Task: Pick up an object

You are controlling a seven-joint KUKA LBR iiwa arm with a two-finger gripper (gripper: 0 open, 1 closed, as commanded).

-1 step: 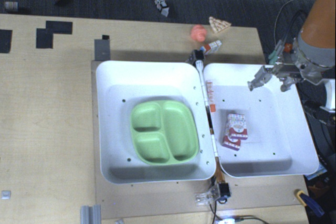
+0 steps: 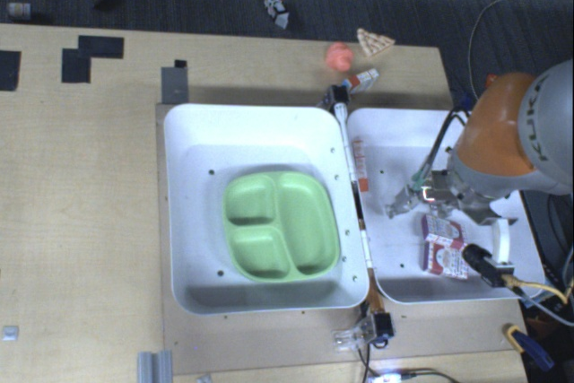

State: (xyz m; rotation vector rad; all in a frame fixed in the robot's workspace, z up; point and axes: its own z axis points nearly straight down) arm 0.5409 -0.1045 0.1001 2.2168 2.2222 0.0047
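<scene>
A green divided plate (image 2: 280, 223) lies in the middle of the left bin (image 2: 184, 193). In the right bin (image 2: 395, 126) a red and white packet (image 2: 445, 255) rests flat near the front right. My gripper (image 2: 414, 198) hangs low over the right bin's floor, just up and left of the packet, with the orange-banded arm (image 2: 496, 137) coming in from the right. A thin red and white stick (image 2: 358, 164) lies along the right bin's left wall.
Behind the bins on the bench sit a pink ball (image 2: 339, 56), a tan triangular piece (image 2: 375, 41) and a small tube (image 2: 360, 82). A few small items lie on the dark floor beyond the bench.
</scene>
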